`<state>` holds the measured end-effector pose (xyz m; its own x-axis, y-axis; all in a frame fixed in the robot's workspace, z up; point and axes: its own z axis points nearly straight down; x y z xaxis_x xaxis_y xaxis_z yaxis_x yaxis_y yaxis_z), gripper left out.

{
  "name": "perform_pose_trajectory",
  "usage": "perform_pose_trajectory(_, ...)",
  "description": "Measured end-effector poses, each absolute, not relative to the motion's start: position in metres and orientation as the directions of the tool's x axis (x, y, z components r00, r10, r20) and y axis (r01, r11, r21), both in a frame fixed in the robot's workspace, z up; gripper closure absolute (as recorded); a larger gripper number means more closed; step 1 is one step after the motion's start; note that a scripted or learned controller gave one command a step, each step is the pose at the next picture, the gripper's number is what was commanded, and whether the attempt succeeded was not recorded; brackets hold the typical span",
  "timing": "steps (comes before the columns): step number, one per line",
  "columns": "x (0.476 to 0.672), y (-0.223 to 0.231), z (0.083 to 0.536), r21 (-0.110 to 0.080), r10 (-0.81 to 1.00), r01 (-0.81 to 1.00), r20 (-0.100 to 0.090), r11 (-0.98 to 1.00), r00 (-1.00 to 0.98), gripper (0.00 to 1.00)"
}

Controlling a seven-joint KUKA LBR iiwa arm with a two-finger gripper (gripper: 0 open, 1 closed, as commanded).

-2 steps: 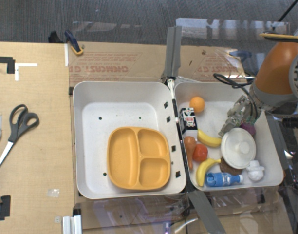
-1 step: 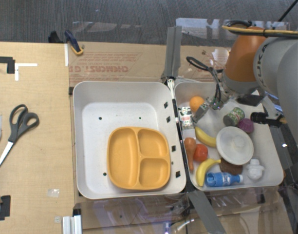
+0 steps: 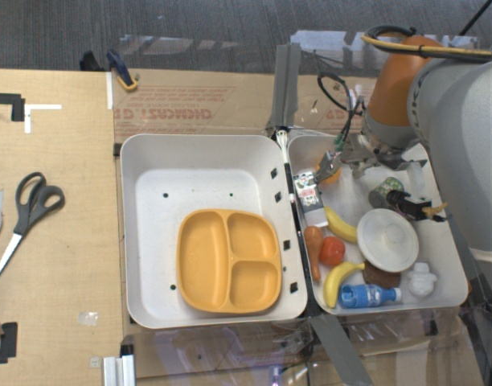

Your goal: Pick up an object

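Camera view: gripper (image 3: 336, 161) hanging over far left corner of right bin (image 3: 448, 248); whether anything is sitting between its tips, cannot tell. Objects lying nearer camera than gripper: two bananas (image 3: 340, 224), tomato (image 3: 332, 251), white bowl (image 3: 386, 239), blue bottle (image 3: 368, 297). Yellow divided plate (image 3: 229, 260) sitting far left in other bin.

Risk, judged: clutter crowding, so fingers likely striking bin wall or nudging neighbours, closing on nothing.

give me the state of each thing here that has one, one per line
yellow divided plate: flat, right way up, in the left bin
scissors: shut, lying on the bench
blue bottle: on its side, in the right bin
white bowl: resting on other items, tilted
gripper: low over the right bin's far corner
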<state>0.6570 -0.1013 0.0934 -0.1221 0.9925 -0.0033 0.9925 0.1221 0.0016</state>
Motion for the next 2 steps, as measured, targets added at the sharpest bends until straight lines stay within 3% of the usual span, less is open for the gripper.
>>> perform_pose_trajectory(1, 0.658, -0.101, 0.103, 0.002, 0.992, 0.992, -0.006, 0.126, -0.126, 1.0)
perform_pose_trajectory(2, 0.654, -0.063, 0.225, 0.002, 0.992, 0.992, -0.002, 0.124, -0.124, 1.0)
